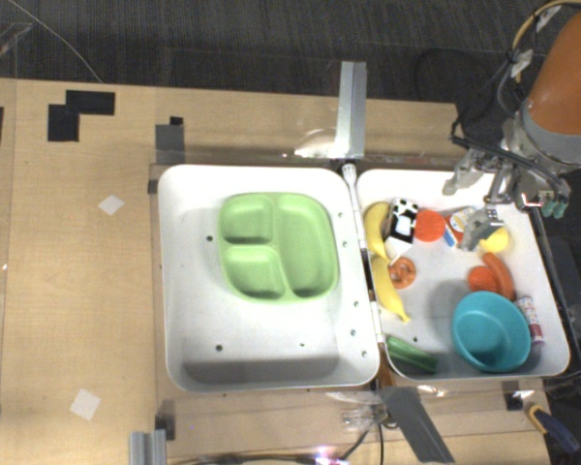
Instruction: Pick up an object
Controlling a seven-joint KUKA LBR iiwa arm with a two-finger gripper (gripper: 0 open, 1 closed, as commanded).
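The right bin (436, 298) holds several objects: a banana (378, 260), a black-and-white item (402, 219), a red-orange round piece (429, 226), a small yellow fruit (497, 241), an orange carrot-like piece (492, 277), a teal bowl (489, 330) and a green vegetable (412, 354). My gripper (480, 229) hangs low over the bin's back right part, right beside the yellow fruit and a small white, red and blue item (456, 229). Nothing is visibly lifted in it.
The left bin (189, 289) holds a green divided plate (276, 245). A small round brown-orange item (402, 273) lies against the banana. A red and white tube (531, 318) lies along the right bin's right wall. A metal post (352, 114) stands behind the bins.
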